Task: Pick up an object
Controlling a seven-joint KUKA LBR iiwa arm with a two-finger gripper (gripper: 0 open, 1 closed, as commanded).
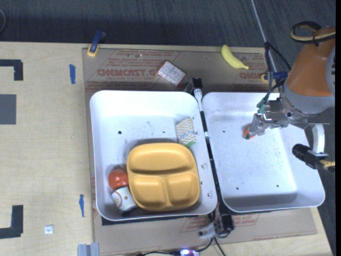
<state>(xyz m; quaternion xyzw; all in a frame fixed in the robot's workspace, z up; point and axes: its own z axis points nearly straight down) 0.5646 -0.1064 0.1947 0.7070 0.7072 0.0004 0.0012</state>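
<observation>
Nothing is picked yet — the gripper (pixel 250 132) hangs over the right bin (pixel 266 196), its spread impossible to tell. The tray (pixel 161 175), ball (pixel 118 178) and packet (pixel 186 130) lie well left of it.

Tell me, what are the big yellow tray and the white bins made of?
The yellow tray looks like molded plastic: smooth, one even color, rounded compartments and a soft sheen. The left bin and right bin also look like plastic, matte white with rounded corners and scuffs, though painted metal can't be ruled out from this view.
</observation>
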